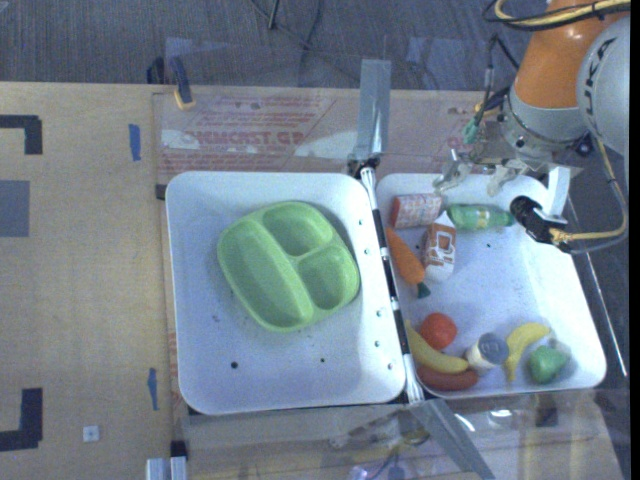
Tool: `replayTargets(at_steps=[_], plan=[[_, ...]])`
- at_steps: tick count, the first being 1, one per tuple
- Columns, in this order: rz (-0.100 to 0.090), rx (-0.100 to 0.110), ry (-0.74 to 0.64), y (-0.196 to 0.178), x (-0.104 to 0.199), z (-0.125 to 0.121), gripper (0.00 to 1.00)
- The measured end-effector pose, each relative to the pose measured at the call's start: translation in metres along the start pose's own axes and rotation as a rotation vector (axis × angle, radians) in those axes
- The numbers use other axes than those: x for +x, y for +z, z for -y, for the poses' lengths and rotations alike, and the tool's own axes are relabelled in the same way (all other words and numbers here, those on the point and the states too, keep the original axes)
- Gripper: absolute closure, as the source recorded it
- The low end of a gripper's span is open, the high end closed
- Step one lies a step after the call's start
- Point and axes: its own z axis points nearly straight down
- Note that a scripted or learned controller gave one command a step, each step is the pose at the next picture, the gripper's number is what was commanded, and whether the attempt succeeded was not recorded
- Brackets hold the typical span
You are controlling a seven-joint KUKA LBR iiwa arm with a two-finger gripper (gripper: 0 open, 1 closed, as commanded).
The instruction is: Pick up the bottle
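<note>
The left bin (200, 358) holds a glossy green divided plate (288, 264). At the right bin's (580, 318) far end, the gripper (478, 176) hangs above the lying green bottle (480, 216); its state cannot be told. Close by crowd a can (416, 209), carton (440, 247) and tapered carrot (405, 258).

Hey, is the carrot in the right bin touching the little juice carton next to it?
Apart. The camera view shows a strip of white bin floor between the carrot and the carton along their whole length.
</note>
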Motion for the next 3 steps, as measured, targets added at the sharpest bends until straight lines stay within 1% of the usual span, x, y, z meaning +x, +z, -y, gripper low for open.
replayTargets(at_steps=[1,2,3], plan=[[0.000,0.000,0.000,0.000,0.000,0.000,0.00],[0.001,0.000,-0.084,0.060,-0.057,0.000,0.00],[-0.006,-0.018,-0.040,0.095,-0.096,0.023,0.00]])
